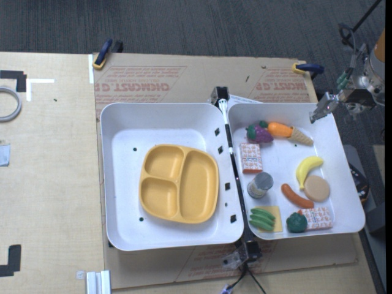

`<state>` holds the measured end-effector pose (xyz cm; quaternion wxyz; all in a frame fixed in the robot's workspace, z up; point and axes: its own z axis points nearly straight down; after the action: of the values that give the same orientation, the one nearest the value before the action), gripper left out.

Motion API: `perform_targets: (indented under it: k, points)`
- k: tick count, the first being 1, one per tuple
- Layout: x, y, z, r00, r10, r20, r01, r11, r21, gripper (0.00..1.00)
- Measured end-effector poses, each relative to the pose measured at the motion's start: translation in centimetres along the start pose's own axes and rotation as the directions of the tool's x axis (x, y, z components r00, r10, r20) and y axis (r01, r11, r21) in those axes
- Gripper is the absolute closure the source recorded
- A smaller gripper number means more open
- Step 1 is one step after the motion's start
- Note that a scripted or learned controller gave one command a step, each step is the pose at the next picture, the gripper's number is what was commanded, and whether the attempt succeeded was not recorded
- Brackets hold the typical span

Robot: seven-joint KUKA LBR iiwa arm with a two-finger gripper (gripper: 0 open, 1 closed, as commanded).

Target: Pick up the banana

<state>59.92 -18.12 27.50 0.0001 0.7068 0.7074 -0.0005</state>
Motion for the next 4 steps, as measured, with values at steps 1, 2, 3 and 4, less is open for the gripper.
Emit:
perform_targets:
  k: [1,2,3,4]
  points:
    - [-1.2,-4.1,11.2,0.998,-0.067,0.0,0.067,0.998,0.0,0.0]
    - [0.9,-6.7,17.7,0.798,-0.602,0.018,0.602,0.798,-0.011,0.0]
    - [3.7,-3.0,18.2,0.94,-0.34,0.001,0.34,0.94,-0.002,0.0]
    - [0.2,-8.6,15.3,0.826,-0.564,0.001,0.564,0.826,-0.002,0.0]
